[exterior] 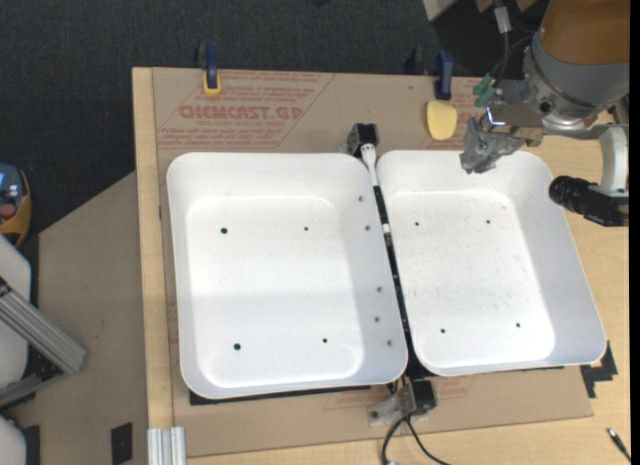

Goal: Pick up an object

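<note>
Camera view: end effector (484,153) above right bin (560,283)

Two bins side by side — left bin (200,283), right bin (560,283) — on the bench (260,103).

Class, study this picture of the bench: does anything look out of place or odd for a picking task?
Yes. A small pale yellow object lies on the brown board behind the right bin, outside both bins, left of the gripper. That is odd, since a pick would normally be from a bin.
</note>
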You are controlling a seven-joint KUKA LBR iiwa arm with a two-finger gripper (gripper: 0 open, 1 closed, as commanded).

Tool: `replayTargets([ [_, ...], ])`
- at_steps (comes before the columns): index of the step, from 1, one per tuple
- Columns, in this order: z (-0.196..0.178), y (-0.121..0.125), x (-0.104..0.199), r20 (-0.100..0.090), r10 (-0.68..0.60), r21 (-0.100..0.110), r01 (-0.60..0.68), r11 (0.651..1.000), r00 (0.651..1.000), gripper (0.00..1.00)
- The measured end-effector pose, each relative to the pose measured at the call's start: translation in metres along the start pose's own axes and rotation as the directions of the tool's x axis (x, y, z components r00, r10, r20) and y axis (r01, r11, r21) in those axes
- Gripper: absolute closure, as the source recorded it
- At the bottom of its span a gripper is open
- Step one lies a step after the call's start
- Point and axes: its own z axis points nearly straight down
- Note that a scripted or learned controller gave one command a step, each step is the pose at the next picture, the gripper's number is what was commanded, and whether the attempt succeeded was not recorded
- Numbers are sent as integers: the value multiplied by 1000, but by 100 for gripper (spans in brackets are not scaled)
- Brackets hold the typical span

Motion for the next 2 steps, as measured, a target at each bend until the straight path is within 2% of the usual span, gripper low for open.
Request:
replayTargets([
  [1,-1,-22,-1,1,4,-7,-4,1000,1000,100],
  [2,-92,0,-74,7,9,-23,-9,1000,1000,100],
])
